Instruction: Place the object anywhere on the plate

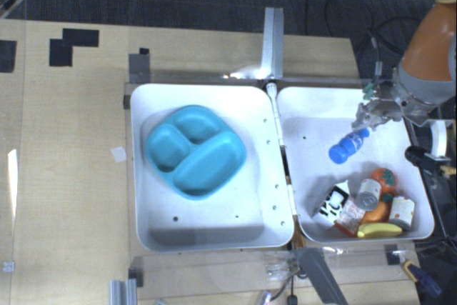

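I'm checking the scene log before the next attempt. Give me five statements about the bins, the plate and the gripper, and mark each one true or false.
1. The blue plate lies in the left bin. True.
2. The blue bottle rests on the plate. False: it is in the right bin, just below the gripper.
3. The plate has divided compartments. True.
4. A yellow banana lies in the left bin. False: it lies near the front edge of the right bin, among a cluster of small items.
5. The plate already has an object on it. False: nothing lies in its compartments.
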